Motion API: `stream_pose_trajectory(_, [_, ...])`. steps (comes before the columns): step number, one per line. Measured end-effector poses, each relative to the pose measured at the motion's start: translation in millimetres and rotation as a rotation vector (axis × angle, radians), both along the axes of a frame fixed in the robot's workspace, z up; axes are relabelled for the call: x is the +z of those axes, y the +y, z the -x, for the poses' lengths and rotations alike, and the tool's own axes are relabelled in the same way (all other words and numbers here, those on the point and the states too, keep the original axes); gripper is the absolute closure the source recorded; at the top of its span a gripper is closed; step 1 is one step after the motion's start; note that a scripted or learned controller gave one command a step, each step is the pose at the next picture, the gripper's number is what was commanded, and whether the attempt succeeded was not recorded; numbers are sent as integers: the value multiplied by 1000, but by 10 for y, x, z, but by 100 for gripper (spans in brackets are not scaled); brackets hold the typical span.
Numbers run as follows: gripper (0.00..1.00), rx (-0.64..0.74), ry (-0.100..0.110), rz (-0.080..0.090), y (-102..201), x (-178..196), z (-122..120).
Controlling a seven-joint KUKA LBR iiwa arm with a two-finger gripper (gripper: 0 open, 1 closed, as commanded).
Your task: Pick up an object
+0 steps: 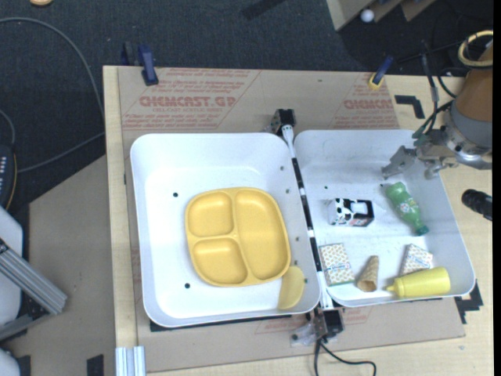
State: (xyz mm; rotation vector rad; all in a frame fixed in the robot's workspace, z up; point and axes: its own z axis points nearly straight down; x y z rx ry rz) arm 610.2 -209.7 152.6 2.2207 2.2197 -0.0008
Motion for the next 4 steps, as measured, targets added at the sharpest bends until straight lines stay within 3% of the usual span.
stream_pose_trajectory(1, [0, 2, 4, -5, -24, -685, 125])
stream_pose_trajectory(2, [100, 1, 1, -3, -32, -577, 118])
stream_pose_trajectory(3, [100, 2, 3, -3, 831, -640, 582])
stream_pose_trajectory(4, [100, 2, 0, -2, 1548, 322, 740])
